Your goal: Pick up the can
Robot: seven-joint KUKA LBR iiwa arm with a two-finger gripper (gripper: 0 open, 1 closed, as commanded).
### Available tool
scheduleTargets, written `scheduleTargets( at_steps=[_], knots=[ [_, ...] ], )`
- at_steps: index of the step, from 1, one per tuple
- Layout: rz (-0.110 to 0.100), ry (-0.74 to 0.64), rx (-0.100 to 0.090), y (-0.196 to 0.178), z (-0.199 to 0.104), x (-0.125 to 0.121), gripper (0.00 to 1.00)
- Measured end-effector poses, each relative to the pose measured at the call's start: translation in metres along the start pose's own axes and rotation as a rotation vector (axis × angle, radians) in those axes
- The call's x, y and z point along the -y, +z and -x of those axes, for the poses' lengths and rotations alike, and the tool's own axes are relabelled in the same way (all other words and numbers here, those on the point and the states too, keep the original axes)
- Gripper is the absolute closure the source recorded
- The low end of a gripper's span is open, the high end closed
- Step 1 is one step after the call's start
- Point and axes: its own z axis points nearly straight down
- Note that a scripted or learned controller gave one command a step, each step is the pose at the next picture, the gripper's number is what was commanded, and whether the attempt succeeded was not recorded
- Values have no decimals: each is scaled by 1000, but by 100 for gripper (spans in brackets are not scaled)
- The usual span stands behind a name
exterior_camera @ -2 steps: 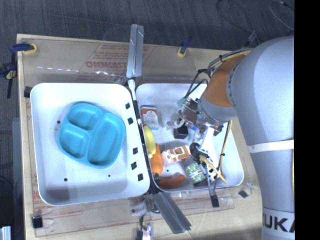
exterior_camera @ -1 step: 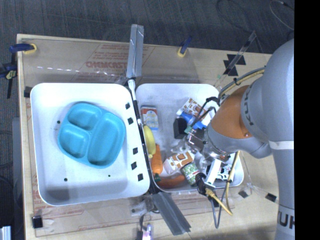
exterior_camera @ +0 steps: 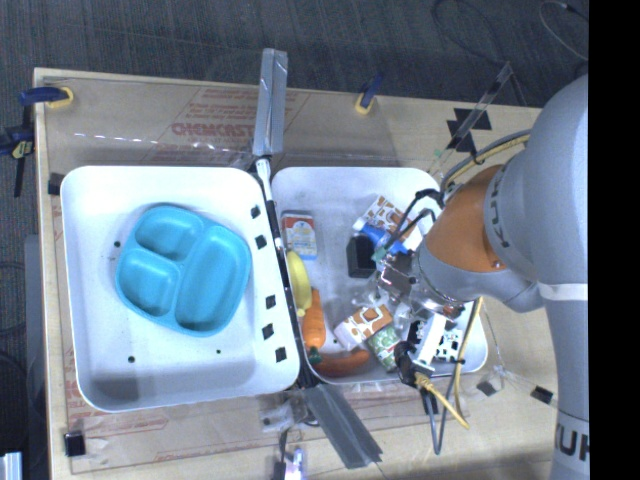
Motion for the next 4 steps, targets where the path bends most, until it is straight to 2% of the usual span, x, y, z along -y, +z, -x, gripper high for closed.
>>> scheduleTargets(
  at_steps=[1, 2, 3, 4],
  knots=[
    [-5, 104, 3, -105, 3, 12, 100],
    [-6, 167, 4, -123, -70, 60, 100],
    [-8, 513, 7, -149, -105, 55, 100],
    [-9, 696, 8, -142, -97, 78, 100]
  ],
)
